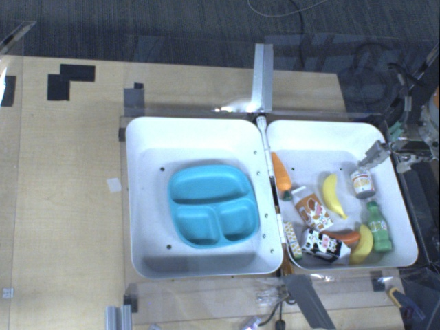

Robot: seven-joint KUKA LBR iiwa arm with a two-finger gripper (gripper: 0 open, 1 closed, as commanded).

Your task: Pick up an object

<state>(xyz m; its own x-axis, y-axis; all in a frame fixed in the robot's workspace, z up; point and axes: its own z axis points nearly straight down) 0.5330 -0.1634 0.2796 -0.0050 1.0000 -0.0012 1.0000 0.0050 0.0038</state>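
My pincer (371, 158) hangs low in the right bin (302, 135), just above a small jar (361, 183), placed to take it. Whether it is wide or narrow I cannot tell. The banana (333, 195) and green bottle (377, 227) lie close by.

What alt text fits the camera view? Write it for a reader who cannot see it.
The robot's hand reaches in from the right, just above a small jar in the right bin, which also holds two bananas, a carrot, a green bottle and small cartons. The left bin holds a blue divided tray.
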